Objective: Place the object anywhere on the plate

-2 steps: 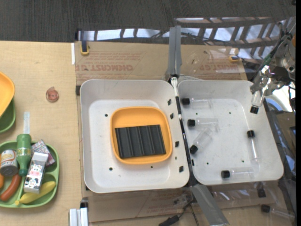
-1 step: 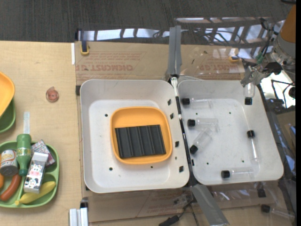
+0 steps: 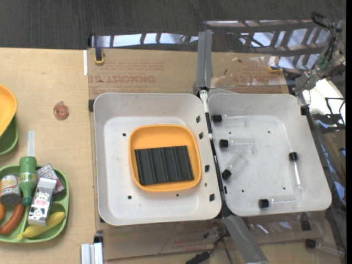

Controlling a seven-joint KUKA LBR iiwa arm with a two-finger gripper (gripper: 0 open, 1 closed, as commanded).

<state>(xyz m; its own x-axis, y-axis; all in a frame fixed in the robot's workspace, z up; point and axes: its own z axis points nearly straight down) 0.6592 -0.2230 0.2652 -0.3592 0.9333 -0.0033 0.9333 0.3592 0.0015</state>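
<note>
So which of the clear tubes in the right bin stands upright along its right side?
The black-capped tube by the right wall; it points up-down, apart from the rest.

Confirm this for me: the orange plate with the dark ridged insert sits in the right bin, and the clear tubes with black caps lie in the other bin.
Not quite. The camera view shows the orange plate with its dark ridged insert in the left bin, not the right one. The clear tubes with black caps lie in the other bin, the right bin.
</note>
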